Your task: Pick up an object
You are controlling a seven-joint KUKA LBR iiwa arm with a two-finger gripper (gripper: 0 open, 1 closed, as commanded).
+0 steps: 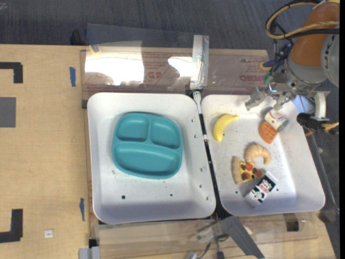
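Observation:
The right bin (302, 196) holds a yellow banana (223, 125), a small orange carton (270, 128), a tan croissant (258, 152), a pizza slice toy (245, 171) and a black-and-white box (262, 189). My gripper (268, 102) hangs over the bin's far edge, just above and behind the orange carton. It is open, its fingers spread apart with nothing between them. The arm's grey wrist with its orange band (318, 34) rises at the upper right.
The left bin (102, 198) holds a teal divided plate (146, 144). A clear plastic sheet (143, 58) lies behind the bins. Yellow and black cables (280, 20) loop beside the wrist. A raised rim (204, 144) separates the two bins.

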